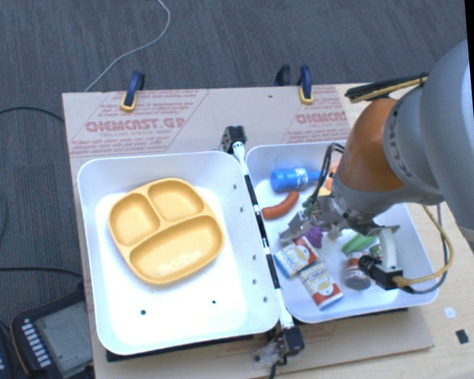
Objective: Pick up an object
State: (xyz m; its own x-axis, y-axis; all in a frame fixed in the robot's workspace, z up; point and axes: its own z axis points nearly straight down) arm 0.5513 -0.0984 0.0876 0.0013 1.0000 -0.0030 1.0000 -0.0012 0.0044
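Starting at the left, we see the left bin (108,319) carrying a yellow divided plate (166,229), lying flat with its three compartments facing up and nothing in them. Moving across the divider between the bins (257,216), we come to the right bin (423,288), where all the small objects lie: a blue cylinder (294,177) near the far wall, a red sausage-shaped piece (280,205) just in front of it, two small cartons (296,258) and (320,285) towards the near side, something purple (313,236) between the sausage and the cartons, a green piece (359,242) and a small dark-capped jar (357,274) further right. The arm (399,154) reaches down over this bin from the right, and its gripper (314,219) sits low among the clutter, just above or touching the purple item. We cannot tell how far the claw is spread or whether anything is caught in it, since the wrist and the objects crowd that spot. We judge that the task is at the reaching or grasping step, with no object yet lifted clear of the bin. The next move calls for the claw to close squarely on one thing, most likely the purple piece or the nearest carton, without wedging against its neighbours, and then a straight lift so that we can see whether the grasp has taken.
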